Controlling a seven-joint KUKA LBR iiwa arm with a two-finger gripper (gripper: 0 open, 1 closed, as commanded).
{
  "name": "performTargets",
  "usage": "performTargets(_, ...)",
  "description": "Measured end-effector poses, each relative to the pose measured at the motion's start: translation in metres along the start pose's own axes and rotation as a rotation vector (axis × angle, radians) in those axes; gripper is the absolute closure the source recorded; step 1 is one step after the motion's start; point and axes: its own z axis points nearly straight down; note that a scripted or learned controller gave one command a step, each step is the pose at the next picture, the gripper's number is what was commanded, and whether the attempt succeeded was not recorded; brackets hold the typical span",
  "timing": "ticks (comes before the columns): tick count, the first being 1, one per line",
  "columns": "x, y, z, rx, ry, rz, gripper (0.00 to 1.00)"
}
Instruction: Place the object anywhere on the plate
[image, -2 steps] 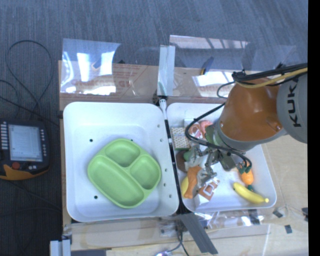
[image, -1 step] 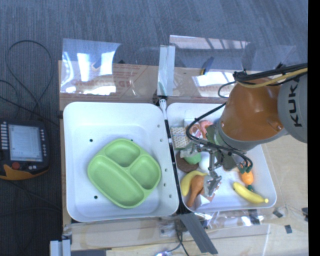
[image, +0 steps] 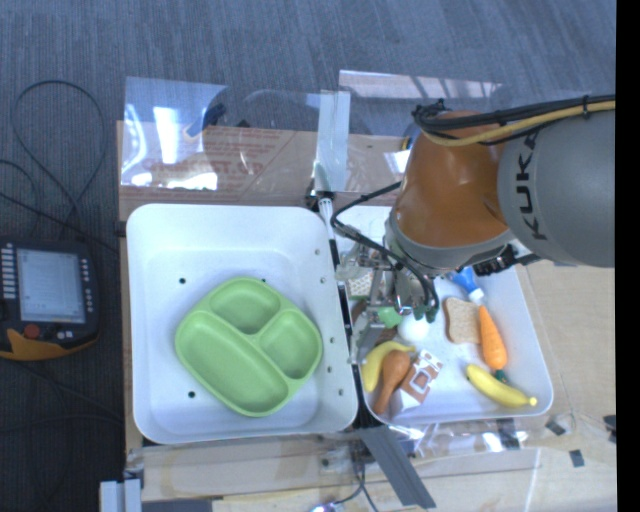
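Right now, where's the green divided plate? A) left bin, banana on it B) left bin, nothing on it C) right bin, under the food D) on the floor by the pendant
B: the green plate lies in the left bin with all three compartments bare, while the banana and carrot sit in the right bin.

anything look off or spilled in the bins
Nothing spilled or damaged. The green plate sits slanted in the left bin with no food on it; the toy food is crowded in the right bin under the gripper.
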Motion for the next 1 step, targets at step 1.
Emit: performTargets(1,-0.0147,0.0493,0.0241,0.000,0.004,0.053,0.00)
